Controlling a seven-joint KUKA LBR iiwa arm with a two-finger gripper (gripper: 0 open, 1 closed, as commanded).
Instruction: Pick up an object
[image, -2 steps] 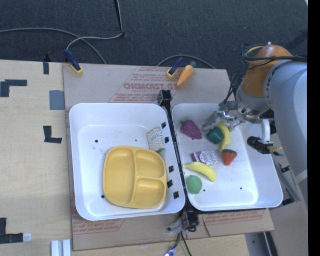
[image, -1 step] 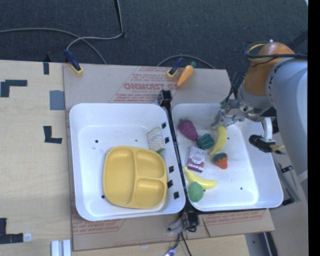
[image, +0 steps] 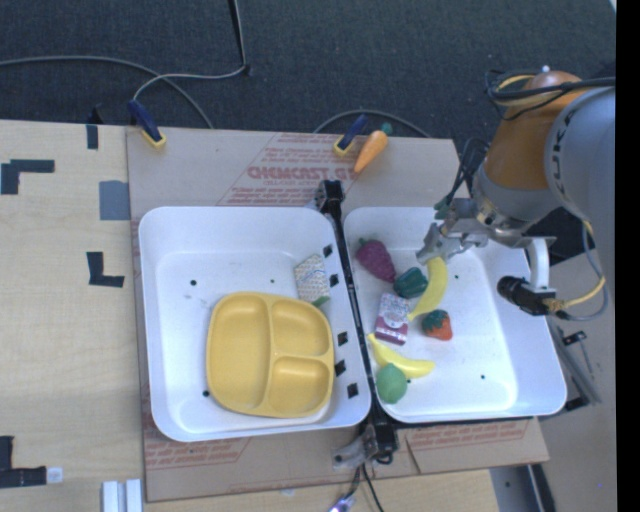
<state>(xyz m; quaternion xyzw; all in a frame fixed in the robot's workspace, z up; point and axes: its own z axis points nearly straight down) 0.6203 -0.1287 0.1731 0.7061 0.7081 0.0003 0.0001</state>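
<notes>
Camera view: I see two white bins on cardboard over a wooden bench, dark carpet behind. Gripper hangs above the banana in the right bin; grip state, I cannot tell.

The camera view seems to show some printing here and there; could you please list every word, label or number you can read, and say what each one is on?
"CHEMCAST": red print on the brown cardboard sheet beneath the bins; the smaller red lines around it are too blurred to read.
Small packet in the right bin: carries a label, too small to read.
Patterned packet in the left bin, above the yellow tray: printing too blurred to read.
</notes>
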